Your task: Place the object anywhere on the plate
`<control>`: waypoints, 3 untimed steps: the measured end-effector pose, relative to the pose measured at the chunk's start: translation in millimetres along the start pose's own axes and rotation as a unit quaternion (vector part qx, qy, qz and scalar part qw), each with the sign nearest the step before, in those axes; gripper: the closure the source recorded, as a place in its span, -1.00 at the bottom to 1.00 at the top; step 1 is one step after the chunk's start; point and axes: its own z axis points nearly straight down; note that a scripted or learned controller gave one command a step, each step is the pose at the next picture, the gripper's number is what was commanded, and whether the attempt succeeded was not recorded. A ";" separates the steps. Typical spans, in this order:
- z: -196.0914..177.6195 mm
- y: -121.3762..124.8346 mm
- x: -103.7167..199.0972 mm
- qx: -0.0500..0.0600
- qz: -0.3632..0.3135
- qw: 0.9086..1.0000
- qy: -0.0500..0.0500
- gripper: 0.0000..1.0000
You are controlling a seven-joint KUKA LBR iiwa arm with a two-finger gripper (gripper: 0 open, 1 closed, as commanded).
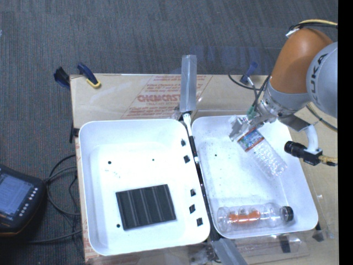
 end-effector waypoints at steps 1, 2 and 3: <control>-65.2 -33.3 44.0 0.000 -0.204 0.979 0.000 1.00; 29.2 -29.8 38.5 0.000 -0.224 0.974 0.001 1.00; -4.0 16.8 81.8 -0.001 -0.258 0.966 0.000 1.00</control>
